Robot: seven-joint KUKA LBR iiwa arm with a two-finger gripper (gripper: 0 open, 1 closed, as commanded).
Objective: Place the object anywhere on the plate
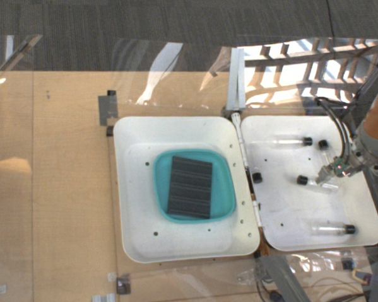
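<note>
A: Where's the plate?

B: The teal plate (194,186) sits in the middle of the left bin (135,181). A dark ribbed slab (190,187) lies flat on it, slightly tilted, covering most of its centre.

A: And the things to pick?

B: Clear tubes with black caps, all in the right bin (287,218). One tube (291,140) lies near the far edge, cap to the right. A second tube (333,228) lies near the front edge, cap also to the right. A third tube (312,182) is in the middle, black cap at its left end.

A: The gripper?

B: The gripper (332,171) comes in from the right, low over the right bin, with cables (337,123) looping above it. Its tip is at the right end of the middle tube, touching it or just over it.

A: Is that tube between the jaws?

B: I cannot tell. The tip is small and blurred against the white bin, so whether the jaws are apart or together is unclear. The tube looks to be lying on the bin floor, well apart from the plate.

A: Anything else loose?

B: Two lone black caps: one cap (323,144) near the far tube, another cap (257,176) by the bin's left wall.
</note>
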